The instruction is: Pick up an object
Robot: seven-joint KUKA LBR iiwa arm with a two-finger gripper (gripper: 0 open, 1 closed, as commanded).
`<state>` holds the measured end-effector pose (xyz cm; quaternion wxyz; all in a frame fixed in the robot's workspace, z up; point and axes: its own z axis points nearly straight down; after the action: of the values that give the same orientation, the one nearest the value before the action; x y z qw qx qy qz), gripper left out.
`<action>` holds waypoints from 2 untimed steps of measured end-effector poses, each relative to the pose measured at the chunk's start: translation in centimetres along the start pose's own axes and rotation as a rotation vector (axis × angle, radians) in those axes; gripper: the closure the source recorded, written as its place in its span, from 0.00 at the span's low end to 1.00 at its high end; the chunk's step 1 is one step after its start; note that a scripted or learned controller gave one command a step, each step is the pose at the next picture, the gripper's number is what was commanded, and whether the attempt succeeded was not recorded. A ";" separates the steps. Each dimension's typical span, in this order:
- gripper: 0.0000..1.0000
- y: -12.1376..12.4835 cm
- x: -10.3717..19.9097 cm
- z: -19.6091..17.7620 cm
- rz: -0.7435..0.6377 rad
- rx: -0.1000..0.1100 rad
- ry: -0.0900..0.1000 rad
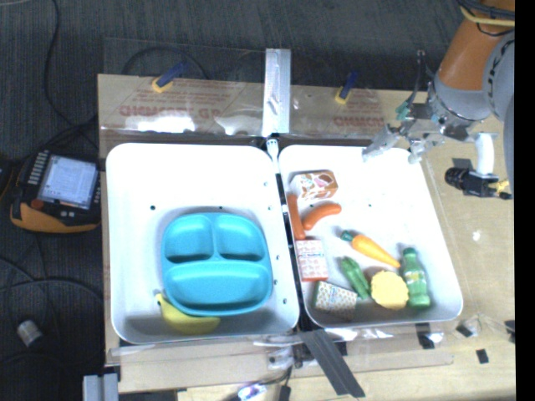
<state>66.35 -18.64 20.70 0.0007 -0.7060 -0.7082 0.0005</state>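
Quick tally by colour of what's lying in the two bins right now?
Blue: 1, plate
Yellow: 2, banana, round piece
Orange: 2, carrot, sausage
Green: 2, bottle, pickle
Printed packets: 3, top, middle, bottom
Total: 10

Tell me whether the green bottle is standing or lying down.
Lying down. The green bottle rests lengthwise on the right bin's floor, cap toward the far wall, beside a yellow round piece.
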 end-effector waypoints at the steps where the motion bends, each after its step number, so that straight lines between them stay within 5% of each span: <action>1: 0.00 -10.7 0.3 5.8 0.117 0.002 -0.001; 2: 0.00 -12.1 3.8 11.4 0.158 -0.003 0.000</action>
<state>54.18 -14.85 9.28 -0.0005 -0.7597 -0.6503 -0.0006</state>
